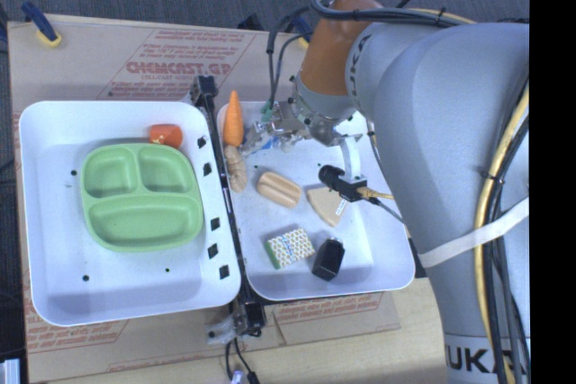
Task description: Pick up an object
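Bright, even light from above, w/ a cool bluish cast overall. The white bins [54,283] nearly blow out, esp. at rims; soft glare on the grey arm [450,121]. Shadows short & soft, e.g. under the green tray [139,193]. Slight blur & compression noise throughout; small items lack fine detail. Floor at top is darker.
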`<action>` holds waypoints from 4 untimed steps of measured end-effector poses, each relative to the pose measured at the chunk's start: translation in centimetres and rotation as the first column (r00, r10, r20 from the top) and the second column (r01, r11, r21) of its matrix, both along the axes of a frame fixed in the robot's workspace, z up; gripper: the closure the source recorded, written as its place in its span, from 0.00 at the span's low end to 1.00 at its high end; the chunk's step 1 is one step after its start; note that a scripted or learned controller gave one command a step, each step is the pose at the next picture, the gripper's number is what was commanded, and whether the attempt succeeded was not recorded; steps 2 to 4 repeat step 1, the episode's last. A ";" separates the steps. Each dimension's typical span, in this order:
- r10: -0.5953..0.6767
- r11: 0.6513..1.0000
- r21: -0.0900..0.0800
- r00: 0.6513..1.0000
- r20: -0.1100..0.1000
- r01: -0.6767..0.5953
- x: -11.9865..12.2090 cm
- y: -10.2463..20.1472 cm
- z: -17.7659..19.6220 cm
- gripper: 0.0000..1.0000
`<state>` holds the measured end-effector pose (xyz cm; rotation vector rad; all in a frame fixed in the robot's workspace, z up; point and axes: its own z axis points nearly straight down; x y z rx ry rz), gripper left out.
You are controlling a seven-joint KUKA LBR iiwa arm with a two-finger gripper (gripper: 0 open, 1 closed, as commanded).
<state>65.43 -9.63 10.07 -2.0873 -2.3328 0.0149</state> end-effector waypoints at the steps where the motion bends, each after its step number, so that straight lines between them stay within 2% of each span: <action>1: 0.120 0.993 -0.001 0.993 0.014 -0.120 0.3 5.0 9.2 1.00; 4: 0.120 0.993 -0.001 0.993 0.014 -0.120 0.3 5.0 9.2 1.00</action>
